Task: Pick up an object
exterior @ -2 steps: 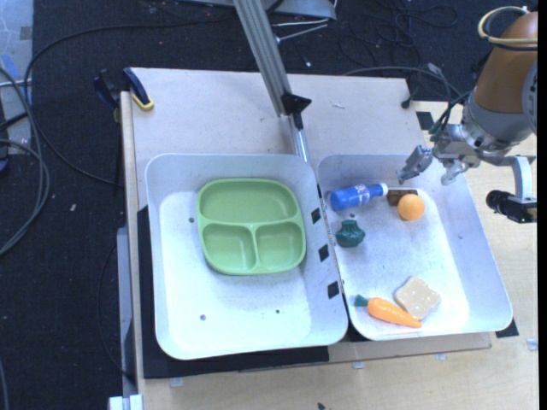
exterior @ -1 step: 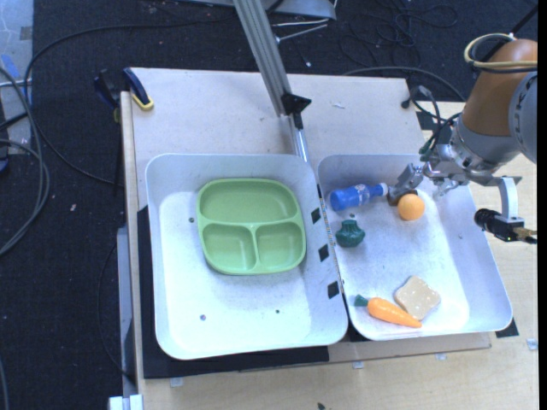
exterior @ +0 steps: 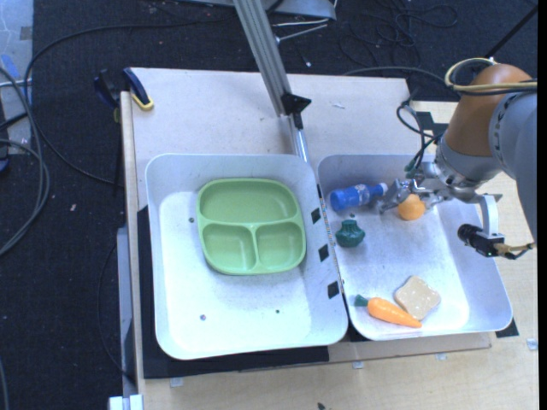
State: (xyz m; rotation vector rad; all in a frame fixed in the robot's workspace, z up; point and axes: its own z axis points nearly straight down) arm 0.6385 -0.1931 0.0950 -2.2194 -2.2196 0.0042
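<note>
The hand (exterior: 408, 196) sits low in the right bin (exterior: 479, 310), right by the orange ball (exterior: 412, 209). I cannot tell its grip.

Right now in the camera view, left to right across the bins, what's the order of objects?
green divided plate → blue bottle → orange ball. Lower in the right bin: dark green toy → carrot → bread slice. The gripper sits by the ball.
</note>
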